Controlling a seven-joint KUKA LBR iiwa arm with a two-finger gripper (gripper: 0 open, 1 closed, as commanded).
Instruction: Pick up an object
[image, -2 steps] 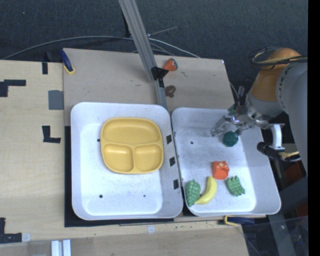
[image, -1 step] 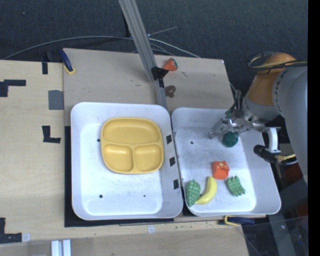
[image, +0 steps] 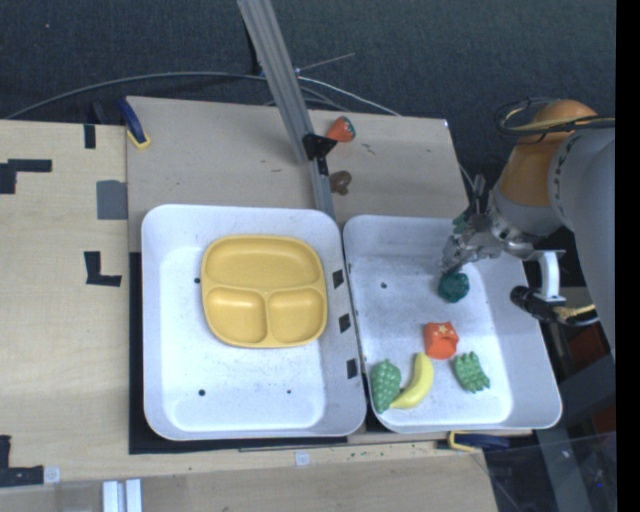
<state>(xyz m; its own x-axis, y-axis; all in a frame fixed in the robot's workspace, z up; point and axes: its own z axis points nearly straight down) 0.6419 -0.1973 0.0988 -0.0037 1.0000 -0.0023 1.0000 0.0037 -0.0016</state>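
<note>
Banana (image: 418, 383) and grapes (image: 386, 381) lie far below-left of the gripper (image: 462, 256); red pepper (image: 440, 340) and green sprig (image: 470, 371) below it. Just under its tip sits a dark green ball (image: 454, 287). Its opening I cannot tell.

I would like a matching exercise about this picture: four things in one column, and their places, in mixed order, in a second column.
Things:
1. yellow tray
2. banana
3. dark green ball
4. red piece

Places:
A. just below the gripper
B. in the left bin
C. middle of the right bin
D. front of the right bin, beside a green piece

Pairs: 1-B, 2-D, 3-A, 4-C
</note>
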